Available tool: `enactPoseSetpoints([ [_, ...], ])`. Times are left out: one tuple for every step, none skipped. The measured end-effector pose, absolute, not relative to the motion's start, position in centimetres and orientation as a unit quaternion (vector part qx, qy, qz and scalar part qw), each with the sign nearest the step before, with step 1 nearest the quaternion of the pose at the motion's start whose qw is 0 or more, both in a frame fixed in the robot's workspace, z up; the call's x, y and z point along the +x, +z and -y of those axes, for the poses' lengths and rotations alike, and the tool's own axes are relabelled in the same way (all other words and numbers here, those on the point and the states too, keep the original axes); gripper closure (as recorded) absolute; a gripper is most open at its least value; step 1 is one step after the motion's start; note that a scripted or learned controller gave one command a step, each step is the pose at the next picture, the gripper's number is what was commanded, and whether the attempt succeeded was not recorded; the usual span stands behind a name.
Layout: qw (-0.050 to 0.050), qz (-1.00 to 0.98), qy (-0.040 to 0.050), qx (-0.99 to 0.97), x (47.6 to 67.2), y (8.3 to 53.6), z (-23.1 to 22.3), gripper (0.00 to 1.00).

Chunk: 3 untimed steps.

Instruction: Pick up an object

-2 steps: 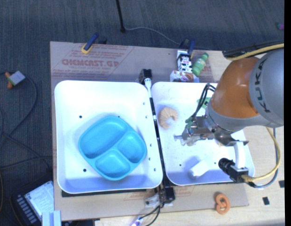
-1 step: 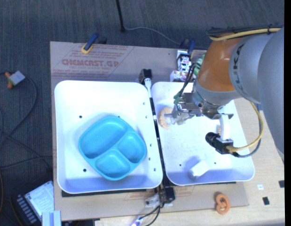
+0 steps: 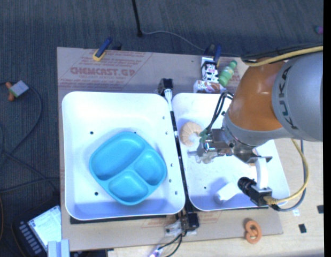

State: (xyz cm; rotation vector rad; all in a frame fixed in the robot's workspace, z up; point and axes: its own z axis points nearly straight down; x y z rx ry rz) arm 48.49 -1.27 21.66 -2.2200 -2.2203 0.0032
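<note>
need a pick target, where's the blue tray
The blue tray lies in the left bin, toward its near right corner, across the divider from the gripper.

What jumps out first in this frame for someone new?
The arm, grey with an orange band, looms over the right bin, its gripper low beside a pale tan rounded object near that bin's left wall. In the left bin sits a bright blue three-compartment tray. A small white object lies toward the right bin's near edge.
</note>
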Motion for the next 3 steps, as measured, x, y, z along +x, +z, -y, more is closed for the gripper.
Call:
enactPoseSetpoints([
  [0.000, 0.708, -0.0005, -0.707, 48.4, 23.3, -1.8, 1.00],
  [0.001, 0.707, 0.0013, -0.707, 48.3, 22.2, -5.2, 1.00],
  [-0.001, 0.706, 0.0010, -0.708, 48.4, 22.4, 3.0, 1.00],
])
